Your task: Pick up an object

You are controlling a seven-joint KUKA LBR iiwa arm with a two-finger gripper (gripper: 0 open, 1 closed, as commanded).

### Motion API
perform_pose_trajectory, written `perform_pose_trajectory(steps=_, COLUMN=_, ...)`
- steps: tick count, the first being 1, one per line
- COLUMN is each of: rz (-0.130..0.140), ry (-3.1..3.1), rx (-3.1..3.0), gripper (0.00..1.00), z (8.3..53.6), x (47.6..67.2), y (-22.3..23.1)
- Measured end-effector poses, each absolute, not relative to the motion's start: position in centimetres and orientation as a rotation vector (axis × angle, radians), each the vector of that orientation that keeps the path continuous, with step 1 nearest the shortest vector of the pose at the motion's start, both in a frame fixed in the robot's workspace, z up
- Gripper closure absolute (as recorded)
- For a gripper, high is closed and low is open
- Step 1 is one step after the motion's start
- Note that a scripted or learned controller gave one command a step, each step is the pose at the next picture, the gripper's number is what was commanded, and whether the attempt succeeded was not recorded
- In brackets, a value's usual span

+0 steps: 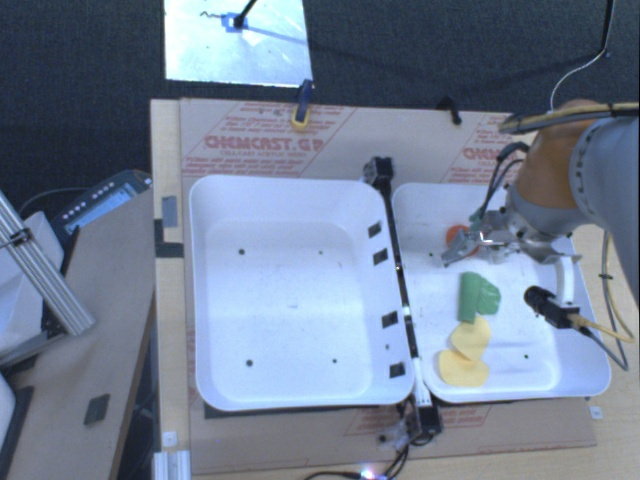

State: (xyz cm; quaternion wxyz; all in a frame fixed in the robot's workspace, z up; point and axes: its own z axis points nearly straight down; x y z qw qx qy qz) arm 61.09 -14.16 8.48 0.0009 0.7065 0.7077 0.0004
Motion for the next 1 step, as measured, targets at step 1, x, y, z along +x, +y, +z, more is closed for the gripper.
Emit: perform_pose_trajectory(steps=1, rz=0.006, ry=2.223, rx=2.212, gripper=0.00, z=8.57, x=65.18, y=-14.12)
